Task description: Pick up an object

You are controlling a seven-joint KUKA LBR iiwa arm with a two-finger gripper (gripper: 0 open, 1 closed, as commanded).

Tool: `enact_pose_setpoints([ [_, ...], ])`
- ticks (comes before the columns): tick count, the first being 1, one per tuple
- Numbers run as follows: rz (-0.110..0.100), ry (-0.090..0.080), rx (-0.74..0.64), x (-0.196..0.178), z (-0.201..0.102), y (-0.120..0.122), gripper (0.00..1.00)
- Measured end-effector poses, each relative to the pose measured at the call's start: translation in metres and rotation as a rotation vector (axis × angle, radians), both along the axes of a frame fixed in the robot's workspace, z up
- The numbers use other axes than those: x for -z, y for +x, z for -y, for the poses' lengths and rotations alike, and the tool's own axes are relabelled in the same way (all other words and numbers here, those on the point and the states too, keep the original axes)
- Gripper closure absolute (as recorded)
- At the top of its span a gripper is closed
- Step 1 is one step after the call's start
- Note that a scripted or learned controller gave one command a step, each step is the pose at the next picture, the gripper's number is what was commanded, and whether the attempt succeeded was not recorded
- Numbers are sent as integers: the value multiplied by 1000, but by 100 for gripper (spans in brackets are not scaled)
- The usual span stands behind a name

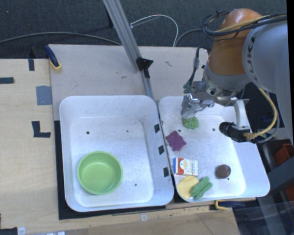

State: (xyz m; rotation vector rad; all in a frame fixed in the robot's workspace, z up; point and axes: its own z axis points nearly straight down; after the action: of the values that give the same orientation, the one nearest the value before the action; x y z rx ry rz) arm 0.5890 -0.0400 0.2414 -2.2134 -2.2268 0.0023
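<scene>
Directly beneath gripper (190,112), small green knobbly object (190,122) in right bin (248,180), touching finger tips; grip state cannot tell. Purple piece (175,140) just below-left. Carton (185,165), yellow item (186,186), green pod (202,187), brown ball (222,171) near front. Green bowl (100,172) in left bin (68,114).

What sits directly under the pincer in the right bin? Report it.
A small green bumpy object lies just below the pincer in the right bin. Its upper edge is covered by the pincer, so contact cannot be judged.
</scene>
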Motion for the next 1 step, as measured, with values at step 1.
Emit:
enact_pose_setpoints([
  [1, 0, 0, 0, 10, -42, 16, 100],
])
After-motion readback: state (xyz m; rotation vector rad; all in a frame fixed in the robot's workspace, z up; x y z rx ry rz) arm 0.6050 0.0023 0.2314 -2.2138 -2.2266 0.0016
